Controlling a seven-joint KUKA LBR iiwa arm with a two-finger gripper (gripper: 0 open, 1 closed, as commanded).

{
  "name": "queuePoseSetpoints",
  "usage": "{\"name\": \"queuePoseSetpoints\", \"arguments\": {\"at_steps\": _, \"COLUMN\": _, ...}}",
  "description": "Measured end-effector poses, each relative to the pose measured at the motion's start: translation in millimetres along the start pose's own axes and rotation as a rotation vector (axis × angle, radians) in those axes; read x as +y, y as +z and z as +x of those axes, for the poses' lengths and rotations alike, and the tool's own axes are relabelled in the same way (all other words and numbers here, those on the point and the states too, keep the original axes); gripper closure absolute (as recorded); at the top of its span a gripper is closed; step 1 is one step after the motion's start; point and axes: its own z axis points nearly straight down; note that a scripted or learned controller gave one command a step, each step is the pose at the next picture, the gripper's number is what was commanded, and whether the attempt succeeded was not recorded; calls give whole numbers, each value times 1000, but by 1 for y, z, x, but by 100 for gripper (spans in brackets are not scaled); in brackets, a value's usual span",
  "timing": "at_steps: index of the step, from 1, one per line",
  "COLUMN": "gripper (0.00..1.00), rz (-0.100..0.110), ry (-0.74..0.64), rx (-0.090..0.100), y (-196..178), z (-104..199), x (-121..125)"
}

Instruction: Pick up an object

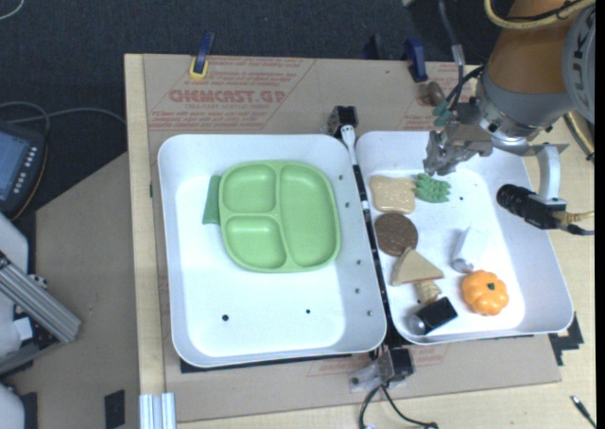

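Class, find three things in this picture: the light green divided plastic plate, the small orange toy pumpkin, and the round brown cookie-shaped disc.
Light green divided plastic plate [280, 215]: camera view, on the centre ridge between compartments.
Small orange toy pumpkin [485, 292]: camera view, middle of its body.
Round brown cookie-shaped disc [395, 232]: camera view, centre of its top face.

You see a glossy green plastic tray in the smooth white plastic bin on the matt cardboard-faced counter.

A brown bench bears two white bins side by side.
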Motion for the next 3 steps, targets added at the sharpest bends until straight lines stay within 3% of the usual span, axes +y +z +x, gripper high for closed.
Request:
{"name": "queuePoseSetpoints", "arguments": {"at_steps": 1, "gripper": 100, "rz": -1, "ry": 1, "rx": -2, "y": 1, "z": 58, "x": 8}}
{"name": "queuePoseSetpoints", "arguments": {"at_steps": 2, "gripper": 100, "rz": 3, "ry": 4, "rx": -1, "y": 5, "z": 82, "x": 6}}
{"name": "queuePoseSetpoints", "arguments": {"at_steps": 3, "gripper": 100, "rz": 0, "ry": 5, "rx": -2, "y": 6, "z": 81, "x": 9}}
